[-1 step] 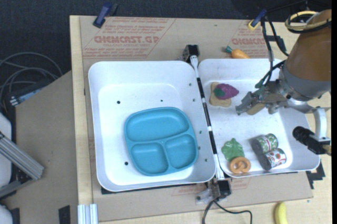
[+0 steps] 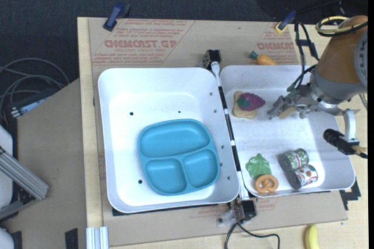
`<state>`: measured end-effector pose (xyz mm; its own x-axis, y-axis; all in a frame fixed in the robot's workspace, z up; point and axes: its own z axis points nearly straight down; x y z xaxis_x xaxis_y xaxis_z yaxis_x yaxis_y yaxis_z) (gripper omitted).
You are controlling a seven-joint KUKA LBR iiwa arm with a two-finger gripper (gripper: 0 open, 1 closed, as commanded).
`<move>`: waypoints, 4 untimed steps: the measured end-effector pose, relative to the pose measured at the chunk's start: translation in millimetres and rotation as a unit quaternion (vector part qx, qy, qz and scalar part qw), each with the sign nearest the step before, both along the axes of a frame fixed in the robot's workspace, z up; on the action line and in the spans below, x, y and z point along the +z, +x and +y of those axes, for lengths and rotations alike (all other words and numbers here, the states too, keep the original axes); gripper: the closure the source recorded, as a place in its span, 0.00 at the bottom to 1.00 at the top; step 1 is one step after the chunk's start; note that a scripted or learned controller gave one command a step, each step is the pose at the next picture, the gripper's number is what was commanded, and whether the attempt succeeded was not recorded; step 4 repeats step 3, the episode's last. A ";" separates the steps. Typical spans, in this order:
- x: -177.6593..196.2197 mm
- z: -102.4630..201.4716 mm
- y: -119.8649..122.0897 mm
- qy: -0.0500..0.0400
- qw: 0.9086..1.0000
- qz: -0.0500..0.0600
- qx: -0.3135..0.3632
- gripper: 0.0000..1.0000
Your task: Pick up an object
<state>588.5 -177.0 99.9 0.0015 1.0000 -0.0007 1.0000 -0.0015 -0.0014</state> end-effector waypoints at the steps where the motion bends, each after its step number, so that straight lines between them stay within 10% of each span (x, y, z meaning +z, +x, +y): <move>1: -12.7 78.1 27.7 0.001 1.000 -0.004 0.002 0.00; 2: -13.3 83.5 78.0 0.000 1.000 0.000 0.000 0.00; 3: -2.1 84.6 79.7 -0.001 1.000 -0.003 0.001 1.00; 4: -2.1 84.6 79.7 -0.001 1.000 -0.003 0.001 1.00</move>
